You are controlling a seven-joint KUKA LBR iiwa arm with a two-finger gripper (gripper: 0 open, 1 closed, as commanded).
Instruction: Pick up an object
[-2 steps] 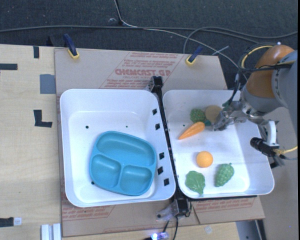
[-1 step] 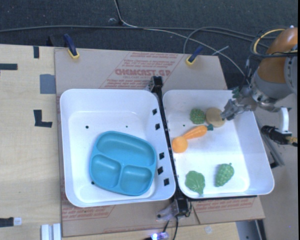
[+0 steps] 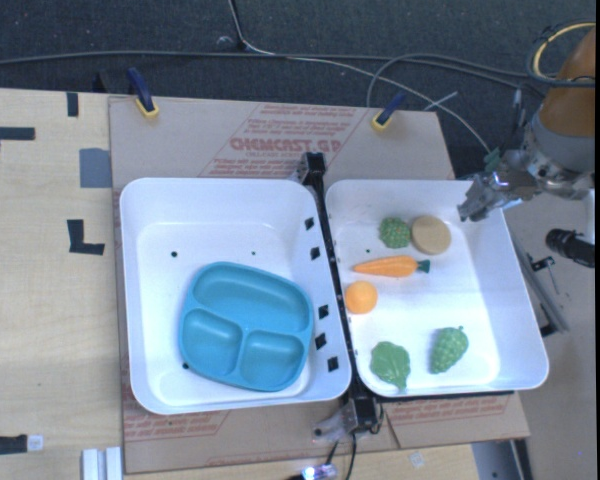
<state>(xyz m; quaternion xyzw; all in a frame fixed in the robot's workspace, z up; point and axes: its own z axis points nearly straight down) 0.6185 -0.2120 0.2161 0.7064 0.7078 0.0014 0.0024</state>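
Note:
The right bin (image 3: 500, 298) holds several toy foods: a green broccoli piece (image 3: 395, 232), a tan round bun (image 3: 431, 234), an orange carrot (image 3: 389, 266), an orange ball (image 3: 360, 297), a green leafy piece (image 3: 390, 362) and a green bumpy fruit (image 3: 448, 348). My gripper (image 3: 477, 204) hangs at the bin's upper right rim, to the right of the bun and apart from every item. Nothing shows between its tips.
The left bin (image 3: 150, 218) holds a blue compartment tray (image 3: 245, 325). A black divider clip strip (image 3: 325, 268) runs between the bins. Cables (image 3: 420, 68) cross the dark floor behind the bench. Blue-yellow clamps (image 3: 140, 93) hold the cardboard sheet.

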